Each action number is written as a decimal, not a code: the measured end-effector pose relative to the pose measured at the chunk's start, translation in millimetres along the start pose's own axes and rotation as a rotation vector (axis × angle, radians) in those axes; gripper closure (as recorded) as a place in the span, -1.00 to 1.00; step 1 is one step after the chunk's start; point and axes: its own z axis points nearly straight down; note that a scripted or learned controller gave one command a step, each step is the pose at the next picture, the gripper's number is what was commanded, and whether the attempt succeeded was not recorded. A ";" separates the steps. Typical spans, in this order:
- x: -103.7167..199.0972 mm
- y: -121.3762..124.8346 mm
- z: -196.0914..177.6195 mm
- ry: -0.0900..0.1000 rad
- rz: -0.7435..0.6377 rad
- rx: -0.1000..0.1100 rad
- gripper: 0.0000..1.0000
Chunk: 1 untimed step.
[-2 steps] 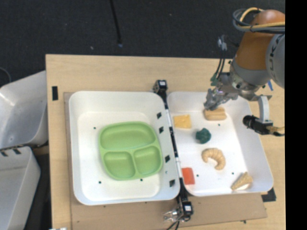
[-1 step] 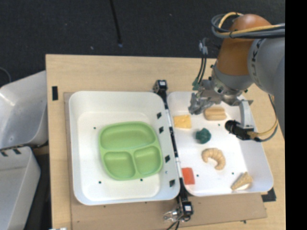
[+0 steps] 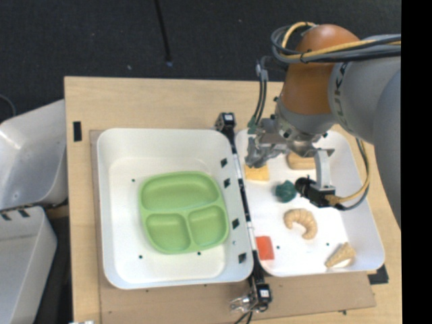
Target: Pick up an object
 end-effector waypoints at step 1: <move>50.9 -11.3 7.6 -0.001 0.000 0.001 1.00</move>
